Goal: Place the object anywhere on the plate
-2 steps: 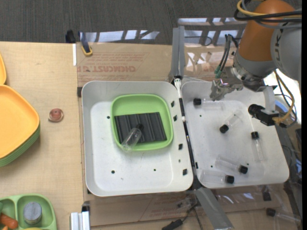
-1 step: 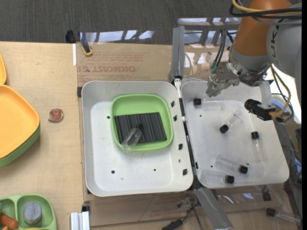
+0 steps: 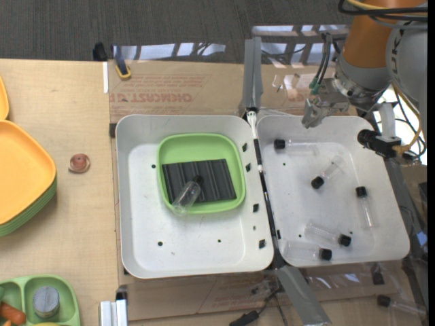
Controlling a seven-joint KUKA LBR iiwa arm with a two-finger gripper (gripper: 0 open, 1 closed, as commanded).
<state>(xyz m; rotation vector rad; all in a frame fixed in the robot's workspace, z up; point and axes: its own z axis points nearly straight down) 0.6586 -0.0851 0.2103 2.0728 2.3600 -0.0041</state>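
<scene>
The arm (image 3: 380, 39) hangs over the far edge of the right bin (image 3: 380, 250), its gripper (image 3: 314, 114) above the bin's back-left corner; whether the fingers are spread or closed cannot be told from this angle, and nothing shows between them. In the left bin (image 3: 136, 250) sits the green plate (image 3: 170, 151), with a dark ribbed mat (image 3: 211, 178) on it, and one clear tube (image 3: 185, 195) already lies on the mat's near-left corner, reaching to the plate's rim.

If another is wanted, the step likely calls for a straight descent on one of the capped tubes in the right bin, such as the one near its middle (image 3: 326, 174); they are clear, round and likely to roll, so the fingers should close across the body.

Tan bench (image 3: 61, 250), orange trays (image 3: 24, 175) at left, a small red knob (image 3: 79, 161), a divided green tray (image 3: 37, 301).
</scene>
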